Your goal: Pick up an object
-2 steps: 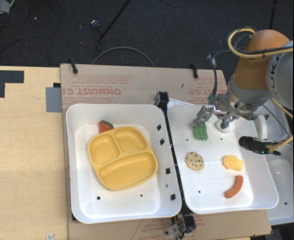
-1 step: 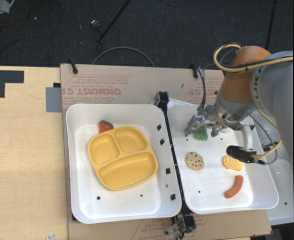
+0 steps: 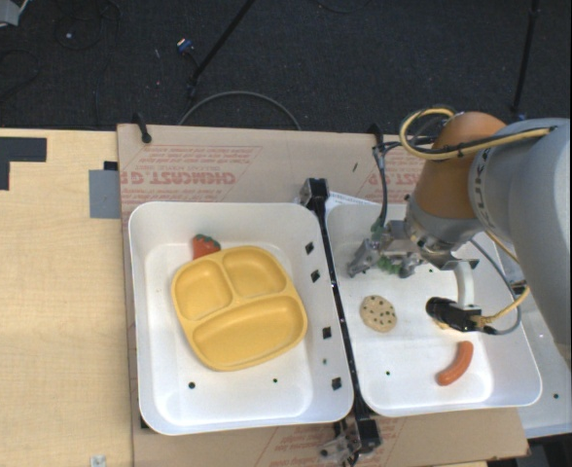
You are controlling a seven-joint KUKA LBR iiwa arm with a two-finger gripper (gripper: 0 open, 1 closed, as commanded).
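Observation:
My gripper (image 3: 383, 265) hangs over the upper left part of the right bin (image 3: 505, 382), its fingers spread open with nothing between them. A round tan cookie with dark chips (image 3: 377, 313) lies on the bin floor just below the gripper, apart from it. An orange-red sausage (image 3: 454, 364) lies further toward the front right. In the left bin (image 3: 160, 387) a yellow divided plate (image 3: 239, 305) rests flat, with a small red fruit with a green top (image 3: 205, 245) at its upper left rim.
A black divider rail (image 3: 327, 290) runs between the two bins. The grey arm (image 3: 519, 202) crosses the right bin's upper right side. A wooden tabletop (image 3: 43, 309) extends to the left of the bins.

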